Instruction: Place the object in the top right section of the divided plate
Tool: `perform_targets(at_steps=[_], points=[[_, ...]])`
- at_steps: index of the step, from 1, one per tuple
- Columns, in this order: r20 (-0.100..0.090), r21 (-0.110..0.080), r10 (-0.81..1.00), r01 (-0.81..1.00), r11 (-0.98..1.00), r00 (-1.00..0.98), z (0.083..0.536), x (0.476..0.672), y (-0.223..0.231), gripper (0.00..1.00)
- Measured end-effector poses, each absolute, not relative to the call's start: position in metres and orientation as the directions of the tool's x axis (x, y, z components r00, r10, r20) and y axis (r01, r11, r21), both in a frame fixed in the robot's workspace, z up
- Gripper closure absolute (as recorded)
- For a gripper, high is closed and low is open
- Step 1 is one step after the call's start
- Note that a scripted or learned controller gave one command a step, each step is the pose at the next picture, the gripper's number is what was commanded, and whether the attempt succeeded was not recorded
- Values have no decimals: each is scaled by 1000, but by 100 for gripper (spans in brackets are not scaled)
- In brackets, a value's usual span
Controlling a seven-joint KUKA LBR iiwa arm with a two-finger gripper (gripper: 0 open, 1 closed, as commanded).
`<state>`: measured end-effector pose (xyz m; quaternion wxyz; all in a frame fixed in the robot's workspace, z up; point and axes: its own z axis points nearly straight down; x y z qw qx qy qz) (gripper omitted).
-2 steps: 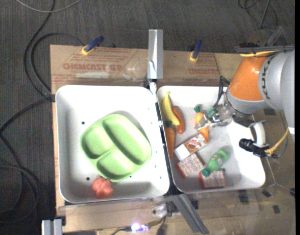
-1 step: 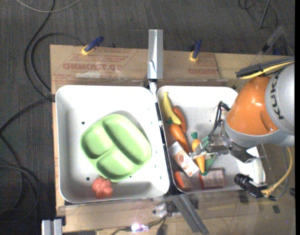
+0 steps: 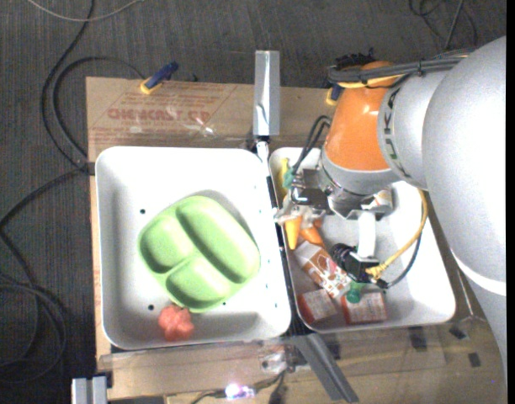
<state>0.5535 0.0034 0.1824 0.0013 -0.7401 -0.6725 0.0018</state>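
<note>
1. the green divided plate (image 3: 200,251) sits in the left bin (image 3: 114,175).
2. the gripper (image 3: 312,213) hovers over the right bin's (image 3: 426,301) clutter, right of the plate.
3. cannot tell its state or the object.

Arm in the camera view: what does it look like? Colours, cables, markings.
The arm has a bulky, rounded light-grey shell with a glossy orange band above the wrist. A curved strip of dark lettering runs beside the band, too small to read. Below sits a grey-and-white wrist block. A yellow cable loops from it, alongside thin dark leads. A black bracket tops the orange band.
</note>
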Motion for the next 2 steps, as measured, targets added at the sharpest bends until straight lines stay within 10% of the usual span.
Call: perform_targets(at_steps=[1, 2], points=[[-3, -4, 946, 946, -323, 323, 183, 492, -91, 100], [-1, 1, 970, 970, -243, 243, 135, 484, -95, 100]])
